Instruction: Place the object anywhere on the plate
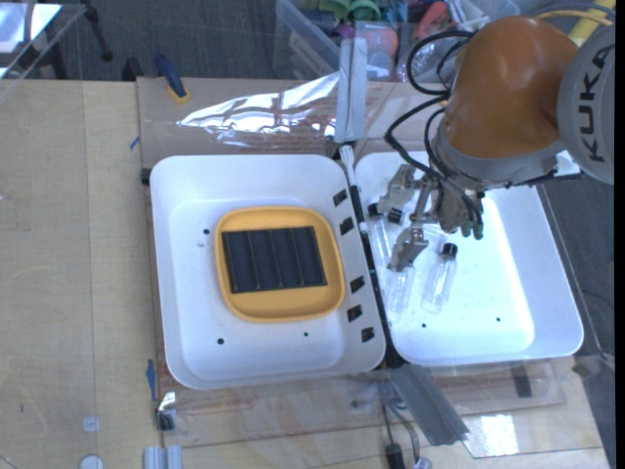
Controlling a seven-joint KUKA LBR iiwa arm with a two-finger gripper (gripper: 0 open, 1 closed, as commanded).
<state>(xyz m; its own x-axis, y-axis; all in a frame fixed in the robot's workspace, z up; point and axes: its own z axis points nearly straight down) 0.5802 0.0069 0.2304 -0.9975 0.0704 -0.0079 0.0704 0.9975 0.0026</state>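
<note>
On your left, the left bin held a yellow plate with a dark ribbed centre, lying flat in the middle of the bin. Across the divider, the right bin had a clear plastic tube with a dark cap lying on its floor near the left side, well apart from the plate. The gripper hung just beside the tube, to its left; you couldn't tell how its jaws stood. On the arm at far right, "KU" was readable.
</note>
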